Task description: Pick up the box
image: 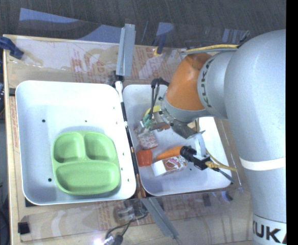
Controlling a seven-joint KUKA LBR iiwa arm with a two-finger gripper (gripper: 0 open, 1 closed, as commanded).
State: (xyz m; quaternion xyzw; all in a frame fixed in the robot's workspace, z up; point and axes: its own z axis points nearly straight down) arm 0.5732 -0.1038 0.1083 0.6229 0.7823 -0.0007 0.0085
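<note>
White bins sit side by side on the worktop [62,60]. The right bin [133,98] holds the box [170,165], lying near the front wall beside a red piece [144,158] by the shared divider. The pincer [150,122] hangs above the clutter, its state impossible to tell. A green tray [86,163] fills the left bin [36,101] toward its front.

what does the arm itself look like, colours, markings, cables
The arm is bulky, rounded and light grey, with an orange band above the wrist. Black KUKA lettering runs beside the band and again near the base. A yellow cable runs over the top.
</note>
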